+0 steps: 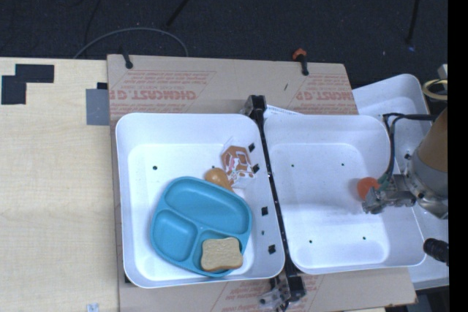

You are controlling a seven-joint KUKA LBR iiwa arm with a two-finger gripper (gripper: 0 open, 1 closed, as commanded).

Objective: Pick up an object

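Note:
My gripper [374, 201] hangs low at the right side of the right bin [322, 259], reaching in from the right edge. A small orange-red round object [366, 186] sits right against the gripper's upper left; whether it is gripped or merely touched is too small to tell. In the left bin [135, 157] lies a blue divided plate [191, 219] with a tan bread slice [221, 254] in its near right compartment. An orange ball-like item [216, 177] and a clear packet with a brown-and-white pattern [238, 161] rest just beyond the plate.
The black divider [269, 193] runs between the two bins. The bins sit on a cardboard sheet [219, 88] held by clamps at the back. A white surface with a tape roll [436, 89] lies to the far right, behind the arm [439, 157].

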